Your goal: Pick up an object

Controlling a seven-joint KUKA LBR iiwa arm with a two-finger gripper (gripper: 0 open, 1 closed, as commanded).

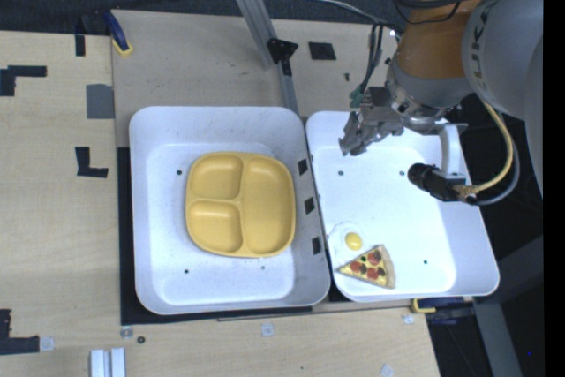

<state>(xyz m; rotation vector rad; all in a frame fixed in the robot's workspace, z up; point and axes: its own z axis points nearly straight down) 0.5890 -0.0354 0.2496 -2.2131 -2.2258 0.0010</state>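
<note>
Camera view: gripper point(353, 144) hovered at upper left of right bin point(459, 252), fingers' state unclear. Pizza slice point(369, 266) and fried egg point(350, 239) lay at lower left.

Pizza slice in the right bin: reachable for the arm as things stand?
Probably yes. The hand hangs over the same right bin, toward its far end; the pizza slice lies uncovered near the front edge, with a fried egg just beside it.

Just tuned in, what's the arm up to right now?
The gripper hangs over the far left part of the right bin, with nothing seen between its fingers. A toy pizza slice and a fried egg lie at that bin's near left corner, apart from the gripper. A yellow divided plate sits in the left bin.
</note>
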